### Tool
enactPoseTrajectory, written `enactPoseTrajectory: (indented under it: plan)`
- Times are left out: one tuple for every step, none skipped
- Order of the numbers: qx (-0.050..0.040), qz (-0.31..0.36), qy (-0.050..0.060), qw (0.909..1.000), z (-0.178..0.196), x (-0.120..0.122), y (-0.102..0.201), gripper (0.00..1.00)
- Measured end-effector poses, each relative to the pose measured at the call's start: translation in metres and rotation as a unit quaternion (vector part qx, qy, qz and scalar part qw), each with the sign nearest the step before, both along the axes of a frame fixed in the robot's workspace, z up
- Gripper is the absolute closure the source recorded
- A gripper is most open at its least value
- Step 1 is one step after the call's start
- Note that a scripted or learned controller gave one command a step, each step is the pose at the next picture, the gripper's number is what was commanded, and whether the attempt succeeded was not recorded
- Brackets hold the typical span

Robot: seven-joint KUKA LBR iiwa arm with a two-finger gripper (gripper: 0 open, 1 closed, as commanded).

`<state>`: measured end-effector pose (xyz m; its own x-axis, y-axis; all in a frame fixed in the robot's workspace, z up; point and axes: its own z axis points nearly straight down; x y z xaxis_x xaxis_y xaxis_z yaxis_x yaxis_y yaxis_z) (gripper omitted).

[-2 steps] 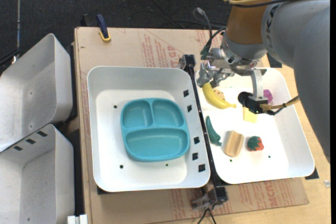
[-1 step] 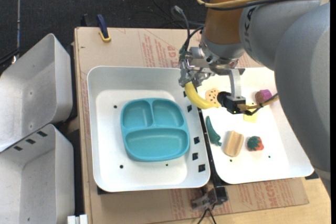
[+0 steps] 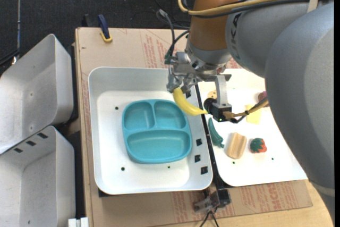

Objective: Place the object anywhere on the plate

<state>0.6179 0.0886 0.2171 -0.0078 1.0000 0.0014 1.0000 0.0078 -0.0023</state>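
The gripper (image 3: 181, 86) hangs over the far right corner of the left bin (image 3: 101, 114), just above the seam between the two bins. Its fingers are closed on the upper end of a banana (image 3: 187, 103); the fruit sits between them and curves down and to the right, its lower tip ending over the dark gap between the bins. The jaws are narrowed to the banana's width.

The arm (image 3: 276, 24) comes in from the right and fills the upper right of the view, grey and bulky, with the orange band (image 3: 218, 5) rounded above the wrist. The wrist points straight down, cables looping around it.

The plate (image 3: 157, 131), teal with three compartments, lies in the middle of the left bin. The banana hangs just beyond the plate's far right corner, its lower half beside the small far right compartment, not touching the plate as far as the view shows. The gripper is farther from the camera than the plate and slightly to its right.

In the right bin (image 3: 276, 167) lie a green piece (image 3: 215, 133) near the left wall, a tan block (image 3: 236, 145) beside it, a red and green toy (image 3: 257, 145) to the right, and a yellow piece (image 3: 254, 112) farther back. A blue and yellow clamp (image 3: 105, 29) sits on the bench's far left edge
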Motion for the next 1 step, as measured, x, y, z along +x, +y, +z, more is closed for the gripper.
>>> enactPoseTrajectory:
  plan:
    - [-0.0001,0.000,0.000,1.0000,0.0147,-0.0241,0.0476,1.00]
